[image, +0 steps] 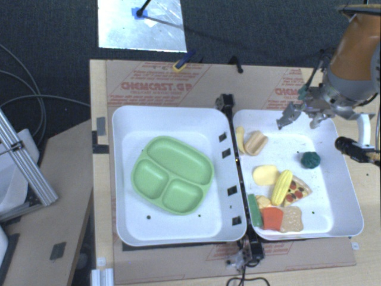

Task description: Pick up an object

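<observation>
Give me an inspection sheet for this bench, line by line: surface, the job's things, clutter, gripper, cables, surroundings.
Surface: bench with a printed brown board under two white bins, left bin and right bin.
Job's things: in the right bin, a bread roll, dark green ball, yellow lump, corn cob, pizza slice, red piece, toast slice, green strip.
Clutter: green divided tray in the left bin.
Gripper: gripper open, over the right bin's far edge, holding nothing.
Cables: grey cables on the floor at left.
Surroundings: shiny sheet on dark carpet; metal frame at left.
</observation>
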Robot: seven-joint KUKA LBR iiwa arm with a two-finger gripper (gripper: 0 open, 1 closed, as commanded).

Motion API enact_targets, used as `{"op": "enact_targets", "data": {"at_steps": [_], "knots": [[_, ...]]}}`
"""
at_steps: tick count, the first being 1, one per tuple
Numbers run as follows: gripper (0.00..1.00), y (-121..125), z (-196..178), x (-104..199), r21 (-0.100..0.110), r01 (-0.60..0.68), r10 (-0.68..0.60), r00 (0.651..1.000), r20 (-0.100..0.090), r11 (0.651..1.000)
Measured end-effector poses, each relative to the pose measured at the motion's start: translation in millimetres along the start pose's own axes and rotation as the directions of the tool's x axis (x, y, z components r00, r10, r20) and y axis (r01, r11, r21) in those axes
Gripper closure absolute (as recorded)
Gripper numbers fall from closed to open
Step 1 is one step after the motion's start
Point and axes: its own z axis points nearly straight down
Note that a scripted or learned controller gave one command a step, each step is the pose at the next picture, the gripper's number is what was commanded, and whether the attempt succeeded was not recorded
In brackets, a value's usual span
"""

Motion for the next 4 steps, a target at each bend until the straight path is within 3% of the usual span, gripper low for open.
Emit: {"op": "enact_targets", "data": {"at_steps": [1, 2, 3, 4], "knots": [[0.0, -68.1, 152.6, -53.3, 0.004, -0.01, 0.01, 1.0, 0.0, 1.0], [0.0, -138.5, 148.3, -44.1, 0.006, -0.005, 0.005, 1.0, -0.002, 1.0], [1.0, -133.5, 136.8, -44.2, -0.004, -0.003, 0.003, 1.0, 0.001, 1.0], [1.0, -112.7, 47.6, -17.6, -0.011, 0.004, -0.004, 1.0, 0.002, 1.0]]}}
